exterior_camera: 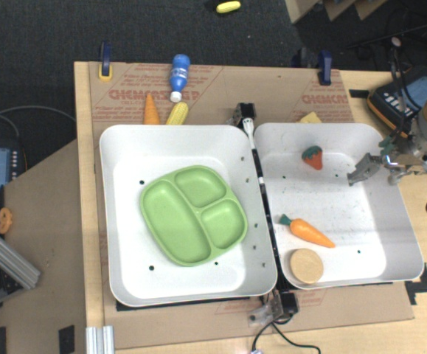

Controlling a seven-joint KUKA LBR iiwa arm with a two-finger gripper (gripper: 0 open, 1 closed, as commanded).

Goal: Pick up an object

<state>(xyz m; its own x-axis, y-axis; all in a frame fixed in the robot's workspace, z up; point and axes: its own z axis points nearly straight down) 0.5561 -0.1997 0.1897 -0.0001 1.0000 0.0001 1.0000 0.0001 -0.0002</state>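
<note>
Bins first: the left bin (117, 198) carries a green divided plate (192, 214), while the right bin (390, 227) holds a toy carrot (309, 231), a round tan disc (306, 265) near its front edge, and a small strawberry (313, 156) toward the back. At that bin's right side hangs the gripper (368, 167); how its jaws stand cannot be told from this angle.

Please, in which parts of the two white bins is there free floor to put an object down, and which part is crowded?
Left bin: bare strips surround the green divided plate, widest along the far edge. Right bin: bare floor between the strawberry and the carrot, and right of the carrot. Crowded: its near-left corner, with carrot and round wooden disc, and beside the hand.
</note>
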